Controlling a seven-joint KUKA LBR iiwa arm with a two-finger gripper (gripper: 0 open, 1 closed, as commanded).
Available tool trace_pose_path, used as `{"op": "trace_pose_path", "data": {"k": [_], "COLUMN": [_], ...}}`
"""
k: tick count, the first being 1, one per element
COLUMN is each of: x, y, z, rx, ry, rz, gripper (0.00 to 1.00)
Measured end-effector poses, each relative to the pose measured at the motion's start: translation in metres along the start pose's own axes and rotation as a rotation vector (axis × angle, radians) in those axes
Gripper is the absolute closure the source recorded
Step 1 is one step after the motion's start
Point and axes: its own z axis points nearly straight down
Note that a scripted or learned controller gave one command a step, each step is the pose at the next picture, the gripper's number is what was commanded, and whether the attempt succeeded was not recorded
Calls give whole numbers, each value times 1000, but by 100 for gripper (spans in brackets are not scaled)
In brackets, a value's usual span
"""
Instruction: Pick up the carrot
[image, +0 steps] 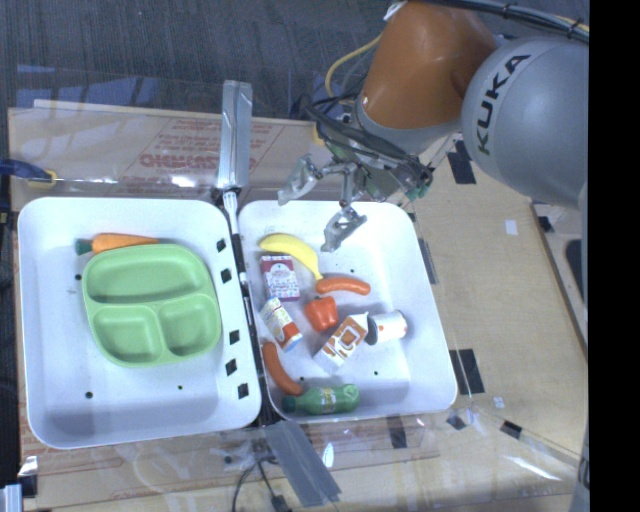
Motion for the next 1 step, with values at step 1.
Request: {"op": "trace_pose_path", "data": {"k": [1], "x": [-12], "y": [23], "z": [50], "rx": [-8], "ry": [8], "rz": [-364], "gripper": [0]}}
